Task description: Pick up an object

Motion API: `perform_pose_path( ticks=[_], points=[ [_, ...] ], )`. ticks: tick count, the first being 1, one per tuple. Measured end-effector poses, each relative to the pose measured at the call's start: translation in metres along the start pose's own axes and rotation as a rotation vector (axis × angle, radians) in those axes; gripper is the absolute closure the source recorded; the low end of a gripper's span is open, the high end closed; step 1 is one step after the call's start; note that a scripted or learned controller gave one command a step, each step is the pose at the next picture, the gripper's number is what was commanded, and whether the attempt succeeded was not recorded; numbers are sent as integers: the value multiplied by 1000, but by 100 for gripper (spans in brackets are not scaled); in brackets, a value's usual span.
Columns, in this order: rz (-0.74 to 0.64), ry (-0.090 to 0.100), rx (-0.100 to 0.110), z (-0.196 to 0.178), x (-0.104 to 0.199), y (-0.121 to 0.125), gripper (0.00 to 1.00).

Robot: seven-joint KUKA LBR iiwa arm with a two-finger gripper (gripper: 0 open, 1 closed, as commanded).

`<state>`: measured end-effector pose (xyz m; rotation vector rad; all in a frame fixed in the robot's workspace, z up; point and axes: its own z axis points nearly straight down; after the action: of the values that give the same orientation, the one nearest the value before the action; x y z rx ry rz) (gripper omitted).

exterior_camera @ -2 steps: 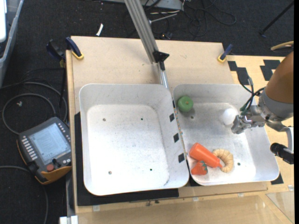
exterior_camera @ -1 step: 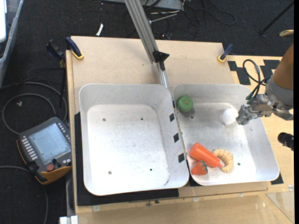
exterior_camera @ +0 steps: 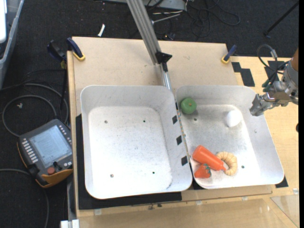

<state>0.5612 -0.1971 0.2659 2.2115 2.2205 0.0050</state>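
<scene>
— Floor (exterior_camera: 28, 94) first: what is it like?
— Dark, strewn with black cables. A teach pendant (exterior_camera: 46, 151) lies on it, left of the bench.
— And the bench (exterior_camera: 123, 63)?
— Pale wood, with clamps at its far corners and a metal pole (exterior_camera: 145, 25) slanting in from the far side to the gap between the bins.
— Bins?
— Left bin (exterior_camera: 126, 144) is white and speckled with grime. Right bin (exterior_camera: 259, 151) holds everything: a carrot (exterior_camera: 209, 156) near the front, touching a ridged beige ring (exterior_camera: 229, 162) on its right and a small red piece (exterior_camera: 203, 171) in front of it. A white ball (exterior_camera: 232, 118) sits farther back, a green ball (exterior_camera: 188, 105) by the far left corner.
— Gripper (exterior_camera: 259, 106)?
— At the right bin's far right rim, beside the white ball but apart from it. Whether the fingers are apart or together, I cannot tell.
</scene>
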Motion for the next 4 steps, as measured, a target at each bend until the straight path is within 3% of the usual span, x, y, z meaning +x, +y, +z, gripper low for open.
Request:
perform_pose_path(
  ticks=[1,3,4],
  points=[
    [-4,5,9,13,55,-4,100],
    [-4,5,9,22,151,11,100],
    [-4,5,10,33,204,4,100]
  ],
)
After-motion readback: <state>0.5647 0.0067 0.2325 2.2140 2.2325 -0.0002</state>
